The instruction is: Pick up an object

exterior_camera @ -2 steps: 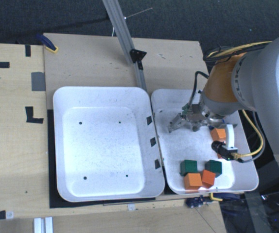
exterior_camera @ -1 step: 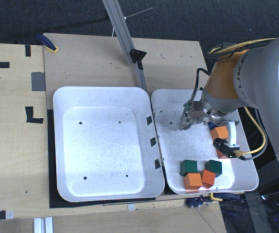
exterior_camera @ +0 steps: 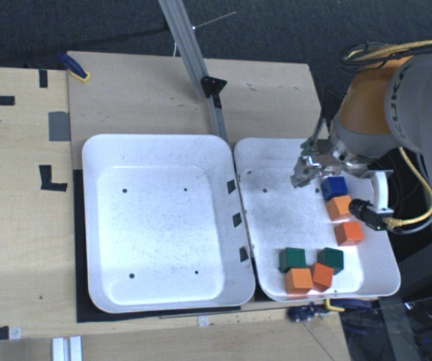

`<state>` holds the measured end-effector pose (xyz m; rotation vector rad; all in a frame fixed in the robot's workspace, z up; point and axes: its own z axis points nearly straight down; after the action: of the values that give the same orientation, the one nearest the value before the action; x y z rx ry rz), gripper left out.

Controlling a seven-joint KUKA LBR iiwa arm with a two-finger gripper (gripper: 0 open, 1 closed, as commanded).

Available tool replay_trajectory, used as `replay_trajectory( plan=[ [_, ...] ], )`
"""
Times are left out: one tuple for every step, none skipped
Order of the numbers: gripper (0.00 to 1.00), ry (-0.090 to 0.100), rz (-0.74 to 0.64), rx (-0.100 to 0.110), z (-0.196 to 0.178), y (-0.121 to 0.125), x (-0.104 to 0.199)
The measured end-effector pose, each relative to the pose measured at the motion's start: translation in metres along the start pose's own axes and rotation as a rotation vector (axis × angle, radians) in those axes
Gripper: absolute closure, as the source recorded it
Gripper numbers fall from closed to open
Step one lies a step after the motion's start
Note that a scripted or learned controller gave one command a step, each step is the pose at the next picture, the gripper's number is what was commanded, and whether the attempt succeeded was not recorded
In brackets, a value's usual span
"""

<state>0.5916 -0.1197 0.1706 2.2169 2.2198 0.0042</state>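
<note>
My gripper (exterior_camera: 307, 173) hangs over the upper right part of the right bin (exterior_camera: 276, 224), under the grey arm with its orange band. Just right of it lies a blue block (exterior_camera: 334, 186), with an orange block (exterior_camera: 339, 207) below that and another orange block (exterior_camera: 348, 233) further down. Near the bin's front edge sit two green blocks (exterior_camera: 292, 258) (exterior_camera: 331, 259) and two orange blocks (exterior_camera: 299, 280) (exterior_camera: 322, 275). I see nothing between the fingers, and their spread is hard to read from above.
The left bin (exterior_camera: 159, 224) stands beside the right one, with a shared rim between them. A grey metal pole (exterior_camera: 190, 43) slants down from the top to the bins' back edge. Yellow cabling (exterior_camera: 415, 201) loops at the right.
</note>
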Motion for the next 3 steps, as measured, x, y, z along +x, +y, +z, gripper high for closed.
replay_trajectory(
  plan=[
    [1.00,0.001,-0.002,-0.001,-0.057,0.002,0.010],
    [1.00,0.001,-0.001,0.002,-0.089,0.003,0.011],
    [1.00,0.003,-0.006,0.005,-0.090,0.018,0.072]
  ],
)
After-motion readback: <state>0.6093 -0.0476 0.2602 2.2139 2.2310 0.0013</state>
